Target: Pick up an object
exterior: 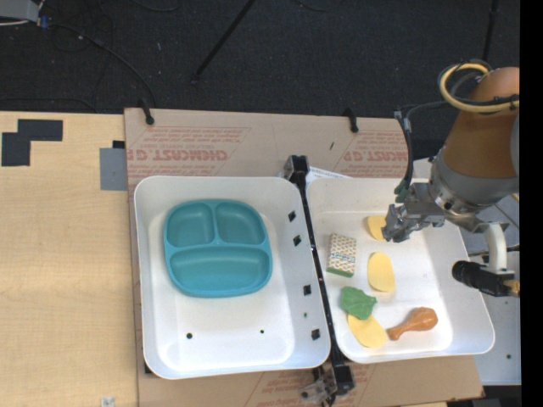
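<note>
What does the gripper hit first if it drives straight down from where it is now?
Most likely the small yellow piece at the top of the right bin: the gripper sits right at its edge, pointing down. Height is unclear from this slanted view, so it may land on bare bin floor just beside it.

The arm (479,147) is a thick rounded body, orange-brown on its upper part with a grey collar beneath. A yellow cable (462,81) loops over its top, and dark cables run down its side. The pincer (397,224) is small, grey metal, blocky.
</note>
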`<control>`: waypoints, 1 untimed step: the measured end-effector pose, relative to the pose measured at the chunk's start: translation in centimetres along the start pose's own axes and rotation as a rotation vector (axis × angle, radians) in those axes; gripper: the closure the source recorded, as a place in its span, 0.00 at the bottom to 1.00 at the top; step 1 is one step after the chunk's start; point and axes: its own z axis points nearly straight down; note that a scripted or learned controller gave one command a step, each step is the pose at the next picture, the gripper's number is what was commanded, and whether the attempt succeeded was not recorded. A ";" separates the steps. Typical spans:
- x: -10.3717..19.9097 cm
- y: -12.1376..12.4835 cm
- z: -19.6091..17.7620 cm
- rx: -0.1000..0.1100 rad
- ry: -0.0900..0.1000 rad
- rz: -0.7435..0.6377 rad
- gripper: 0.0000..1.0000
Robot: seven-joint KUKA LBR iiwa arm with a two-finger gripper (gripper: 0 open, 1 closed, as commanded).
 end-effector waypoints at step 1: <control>5.3 0.2 1.0 -0.001 -0.001 0.001 1.00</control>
